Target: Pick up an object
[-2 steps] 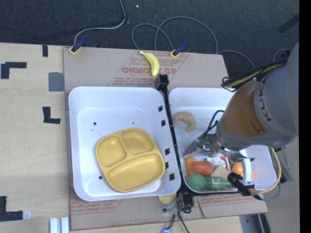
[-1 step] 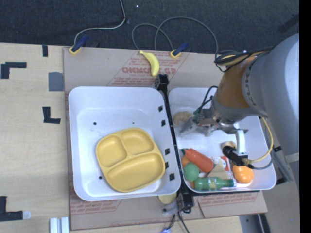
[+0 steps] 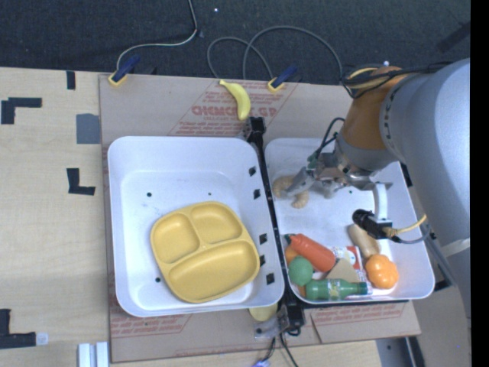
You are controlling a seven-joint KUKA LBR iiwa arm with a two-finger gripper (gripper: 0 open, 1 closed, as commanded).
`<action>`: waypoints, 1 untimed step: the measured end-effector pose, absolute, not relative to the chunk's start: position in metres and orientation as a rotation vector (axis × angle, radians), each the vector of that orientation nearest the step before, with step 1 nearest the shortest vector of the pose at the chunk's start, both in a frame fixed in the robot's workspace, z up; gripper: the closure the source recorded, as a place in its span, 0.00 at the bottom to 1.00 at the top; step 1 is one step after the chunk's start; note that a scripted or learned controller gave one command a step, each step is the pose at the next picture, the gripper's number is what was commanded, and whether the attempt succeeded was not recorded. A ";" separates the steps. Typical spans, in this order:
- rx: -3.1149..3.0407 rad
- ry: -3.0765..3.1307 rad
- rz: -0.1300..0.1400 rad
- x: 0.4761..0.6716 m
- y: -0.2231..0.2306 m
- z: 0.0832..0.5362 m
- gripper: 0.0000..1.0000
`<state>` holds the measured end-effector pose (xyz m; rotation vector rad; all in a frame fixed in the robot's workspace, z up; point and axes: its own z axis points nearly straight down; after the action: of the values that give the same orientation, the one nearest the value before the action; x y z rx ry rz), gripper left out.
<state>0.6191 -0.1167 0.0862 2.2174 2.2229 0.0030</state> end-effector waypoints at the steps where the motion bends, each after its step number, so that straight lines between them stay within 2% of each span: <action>1: 2.213 2.220 0.002 0.619 -0.117 0.096 1.00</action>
<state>0.6185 -0.1171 0.0965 2.2125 2.2196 0.0024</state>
